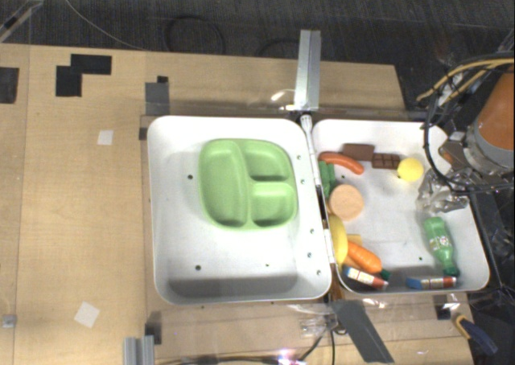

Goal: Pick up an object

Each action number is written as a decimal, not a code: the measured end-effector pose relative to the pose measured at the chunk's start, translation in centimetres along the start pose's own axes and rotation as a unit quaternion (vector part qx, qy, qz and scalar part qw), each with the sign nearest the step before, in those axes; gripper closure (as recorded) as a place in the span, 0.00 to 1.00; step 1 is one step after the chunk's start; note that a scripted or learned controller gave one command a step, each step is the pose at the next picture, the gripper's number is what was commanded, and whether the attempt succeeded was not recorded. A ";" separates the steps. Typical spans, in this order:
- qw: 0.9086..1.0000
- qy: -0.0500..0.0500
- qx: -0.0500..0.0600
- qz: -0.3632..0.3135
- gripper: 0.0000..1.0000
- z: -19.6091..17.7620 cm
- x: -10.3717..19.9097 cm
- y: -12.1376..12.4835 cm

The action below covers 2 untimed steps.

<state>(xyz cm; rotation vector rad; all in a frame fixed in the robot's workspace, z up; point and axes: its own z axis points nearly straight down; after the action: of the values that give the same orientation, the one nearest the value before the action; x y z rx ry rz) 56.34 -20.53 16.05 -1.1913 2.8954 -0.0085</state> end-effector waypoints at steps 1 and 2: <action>0.969 0.000 -0.001 -0.246 1.00 -4.2 -2.0 -1.9; 0.969 0.000 -0.002 -0.246 0.00 -4.2 -2.0 -1.8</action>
<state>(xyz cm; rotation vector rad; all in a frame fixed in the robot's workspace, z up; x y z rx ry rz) 58.97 -20.46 20.24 -1.8675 2.5164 -0.0062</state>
